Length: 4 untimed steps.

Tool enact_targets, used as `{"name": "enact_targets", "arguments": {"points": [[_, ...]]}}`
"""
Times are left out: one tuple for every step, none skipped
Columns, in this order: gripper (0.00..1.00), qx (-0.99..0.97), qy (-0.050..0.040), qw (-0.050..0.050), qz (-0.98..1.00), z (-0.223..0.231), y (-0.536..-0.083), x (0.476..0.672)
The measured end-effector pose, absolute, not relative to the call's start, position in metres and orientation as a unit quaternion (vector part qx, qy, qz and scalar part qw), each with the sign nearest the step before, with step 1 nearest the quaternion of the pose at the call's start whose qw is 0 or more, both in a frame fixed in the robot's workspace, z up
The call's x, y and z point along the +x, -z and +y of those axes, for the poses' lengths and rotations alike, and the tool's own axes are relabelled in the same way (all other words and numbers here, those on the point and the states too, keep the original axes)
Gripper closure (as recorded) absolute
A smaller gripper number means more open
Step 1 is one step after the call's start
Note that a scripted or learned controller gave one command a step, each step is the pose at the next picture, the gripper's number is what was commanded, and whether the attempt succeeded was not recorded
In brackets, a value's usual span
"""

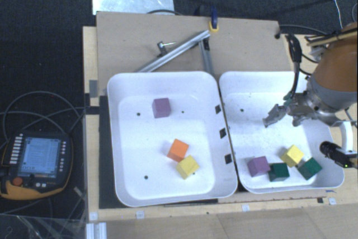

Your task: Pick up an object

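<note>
Camera view has your gripper hanging over the right bin, out toward the middle of the floor, with nothing between the fingers as far as you can see. Whether it's spread or closed, honestly can't tell from this angle, it's just a grey blob at the end of the wrist.

What matters for your next move: the nearest stuff sits toward the front edge of that bin, below the gripper in the picture. The purple cube is pretty much straight down-frame from the fingertips, a touch to the left of them. Right beside it, touching or nearly so, is a dark green cube, then a yellow cube and another green cube further toward the arm's side. They're bunched in a row, so grabbing one cleanly could be fiddly; my guess is the purple one is easiest since its left side is free.

Over in the left bin you've also got a purple block, an orange block and a yellow block, the last two touching. Those are well apart from the gripper, across the divider, so the right-bin cluster is your closer bet.
</note>
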<state>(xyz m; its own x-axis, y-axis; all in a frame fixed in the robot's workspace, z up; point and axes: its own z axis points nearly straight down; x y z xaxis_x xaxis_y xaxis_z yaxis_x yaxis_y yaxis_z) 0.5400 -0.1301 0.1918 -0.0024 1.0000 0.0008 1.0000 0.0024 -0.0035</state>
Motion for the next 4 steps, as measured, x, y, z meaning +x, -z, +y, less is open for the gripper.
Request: {"name": "enact_targets", "arguments": {"points": [[0.0, -0.706, -0.0013, 0.002, -0.708, -0.129, -0.129, 0.54], [0.0, -0.706, -0.0007, 0.001, -0.708, -0.129, -0.088, 0.539], [1.0, -0.705, 0.001, -0.002, -0.709, -0.13, -0.101, 0.541], [1.0, -0.706, 0.0013, -0.002, -0.708, -0.13, -0.145, 0.539]]}}
